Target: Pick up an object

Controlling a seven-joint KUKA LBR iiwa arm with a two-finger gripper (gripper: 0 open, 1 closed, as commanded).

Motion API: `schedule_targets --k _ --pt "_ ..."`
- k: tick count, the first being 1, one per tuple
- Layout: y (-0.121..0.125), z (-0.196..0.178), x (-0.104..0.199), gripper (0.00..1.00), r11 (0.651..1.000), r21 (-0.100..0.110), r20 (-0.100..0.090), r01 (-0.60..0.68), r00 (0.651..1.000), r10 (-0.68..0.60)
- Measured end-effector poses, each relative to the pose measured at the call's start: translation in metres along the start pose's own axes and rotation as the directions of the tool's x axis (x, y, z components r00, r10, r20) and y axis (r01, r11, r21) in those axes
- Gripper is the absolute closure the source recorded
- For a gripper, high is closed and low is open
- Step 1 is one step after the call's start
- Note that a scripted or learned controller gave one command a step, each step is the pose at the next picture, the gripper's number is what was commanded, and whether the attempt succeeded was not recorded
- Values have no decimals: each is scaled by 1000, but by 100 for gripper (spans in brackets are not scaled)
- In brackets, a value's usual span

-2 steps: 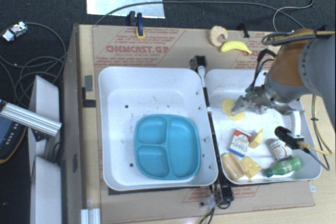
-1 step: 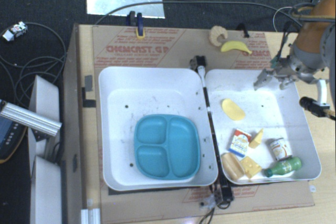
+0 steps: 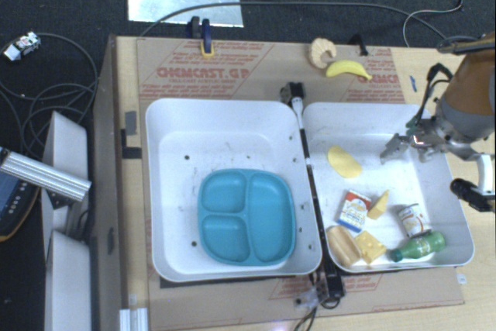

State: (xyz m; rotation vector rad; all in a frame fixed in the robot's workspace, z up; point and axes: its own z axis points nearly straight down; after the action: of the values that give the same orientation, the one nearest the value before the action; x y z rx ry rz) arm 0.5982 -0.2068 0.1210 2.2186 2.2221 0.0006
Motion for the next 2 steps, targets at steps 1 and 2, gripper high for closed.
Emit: schedule_targets --k 1,2 --pt "-75 2 0 0 1000 1 0 -1 1000 1" --pt "-102 36 61 0 1000 -1 -1 2 1000 -2"
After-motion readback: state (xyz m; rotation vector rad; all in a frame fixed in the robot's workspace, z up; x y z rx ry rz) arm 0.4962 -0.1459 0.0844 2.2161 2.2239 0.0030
